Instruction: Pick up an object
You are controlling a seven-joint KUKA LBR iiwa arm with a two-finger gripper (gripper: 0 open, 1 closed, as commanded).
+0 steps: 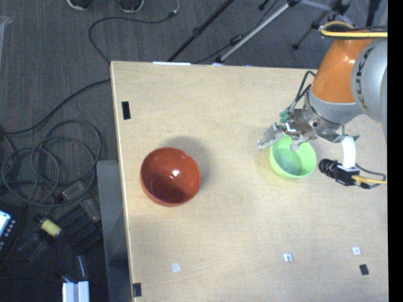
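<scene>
Arm hand positioned over green bowl on worktop.
The pale wooden worktop (pixel 252 231) carries a round glossy red bowl (pixel 170 175) at left-centre and a smaller round translucent green plastic bowl (pixel 293 158) well apart to its right. The hand (pixel 284 137) sits at the green bowl's upper-left rim, fingers spread apart, one finger reaching outside the rim; no object is between them.
</scene>
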